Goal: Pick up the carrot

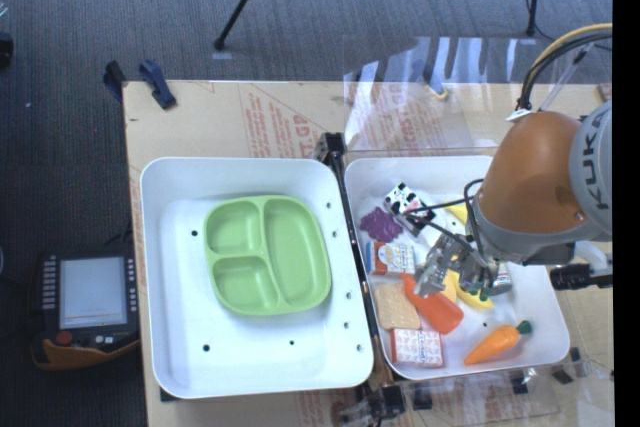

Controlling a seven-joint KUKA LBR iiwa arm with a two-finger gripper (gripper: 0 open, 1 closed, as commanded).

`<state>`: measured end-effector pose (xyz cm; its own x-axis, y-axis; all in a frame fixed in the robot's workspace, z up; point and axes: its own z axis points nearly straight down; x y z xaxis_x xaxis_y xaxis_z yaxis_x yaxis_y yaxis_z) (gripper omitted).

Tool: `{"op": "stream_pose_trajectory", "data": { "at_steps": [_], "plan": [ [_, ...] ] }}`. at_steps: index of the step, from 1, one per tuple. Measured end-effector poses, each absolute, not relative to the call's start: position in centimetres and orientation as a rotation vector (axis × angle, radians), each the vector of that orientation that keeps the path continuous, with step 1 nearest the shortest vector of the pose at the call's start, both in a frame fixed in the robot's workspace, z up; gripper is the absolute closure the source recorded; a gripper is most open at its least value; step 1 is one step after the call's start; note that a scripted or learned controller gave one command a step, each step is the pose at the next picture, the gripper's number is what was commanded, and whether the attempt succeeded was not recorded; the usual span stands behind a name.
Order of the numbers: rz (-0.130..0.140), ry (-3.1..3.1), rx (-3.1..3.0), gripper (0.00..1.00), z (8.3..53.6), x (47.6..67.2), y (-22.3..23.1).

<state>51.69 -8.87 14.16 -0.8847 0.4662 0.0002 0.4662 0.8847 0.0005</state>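
The carrot, orange with a green top, lies at the front right of the right bin, pointing left. My gripper hangs over the middle of that bin, up and to the left of the carrot and apart from it. Its fingers stand open over a yellow piece and beside an orange-red piece. Nothing is held between them. The orange wrist band hides part of the bin's right side.
The right bin also holds purple grapes, a black-and-white item, a small box, a cracker and a red-white packet. A green divided plate sits in the left bin.
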Motion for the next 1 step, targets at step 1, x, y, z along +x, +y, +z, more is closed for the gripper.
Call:
{"op": "stream_pose_trajectory", "data": {
  "at_steps": [1],
  "plan": [
    [0.005,-3.045,-0.775,1.0,14.75,47.45,-21.82]
  ]
}}
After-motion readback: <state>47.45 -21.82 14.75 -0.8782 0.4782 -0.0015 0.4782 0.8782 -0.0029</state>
